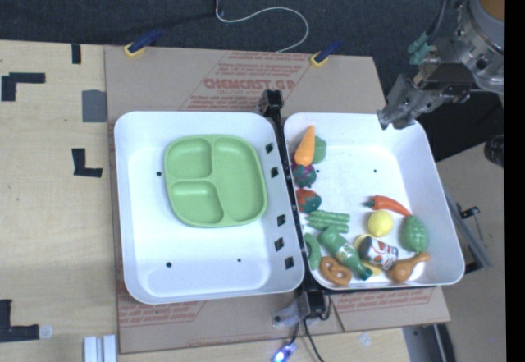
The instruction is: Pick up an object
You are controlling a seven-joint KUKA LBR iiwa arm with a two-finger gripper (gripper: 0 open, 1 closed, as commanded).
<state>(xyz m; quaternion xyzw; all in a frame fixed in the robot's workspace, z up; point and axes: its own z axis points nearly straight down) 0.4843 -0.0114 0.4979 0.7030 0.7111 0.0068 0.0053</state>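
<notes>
The right bin [410, 157] has open white floor across its upper and middle right, between the gripper [397, 116] at its top right corner and the toys below. Toys crowd its left edge and lower part: a carrot [304, 144] by the divider [280, 180], green beans [328, 218] under it, then a chilli [388, 204], lemon [379, 223] and bottle [344, 253] packed close, some touching. In the left bin [135, 188] a green plate [216, 181] takes the middle; floor lies free around it, widest along the lower edge.

two white bins [148, 188], one green plate [216, 180]
</notes>
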